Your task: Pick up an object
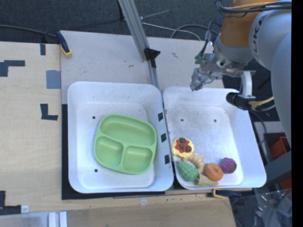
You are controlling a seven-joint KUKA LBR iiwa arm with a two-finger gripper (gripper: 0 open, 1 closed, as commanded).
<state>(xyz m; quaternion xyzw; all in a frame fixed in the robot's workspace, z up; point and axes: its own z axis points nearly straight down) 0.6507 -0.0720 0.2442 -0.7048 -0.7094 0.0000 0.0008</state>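
Pincer (pixel 196 85) is seen in the camera view above the far rim of the right bin (pixel 246 126); whether it is spread cannot be told. Toy foods are clustered at that bin's near edge: a pizza slice (pixel 182 147), an orange piece (pixel 214 171), a purple piece (pixel 228 165). They are judged light, stiff and slippery; the purple piece, less crowded, is best taken across its sides. Exact shapes are hard to make out.

glossy green plastic tray (pixel 125 144), matt white bins (pixel 75 126)
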